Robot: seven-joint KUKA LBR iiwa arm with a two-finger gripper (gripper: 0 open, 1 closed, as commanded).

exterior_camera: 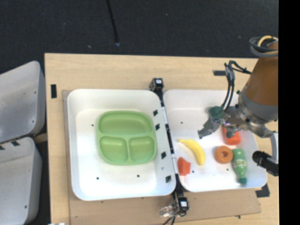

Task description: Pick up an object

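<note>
The gripper (213, 125) is hovering in the right bin (187, 102) above the banana (194, 150), jaws seemingly spread, grasping nothing. Next it is needing a descent onto one object.

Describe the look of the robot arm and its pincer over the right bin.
The arm is a thick rounded body with a broad orange band above a grey wrist section. Black cables loop down its left side, and yellow and black cabling coils at the top. The pincer is dark grey metal, with a teal-green part near its base.
</note>
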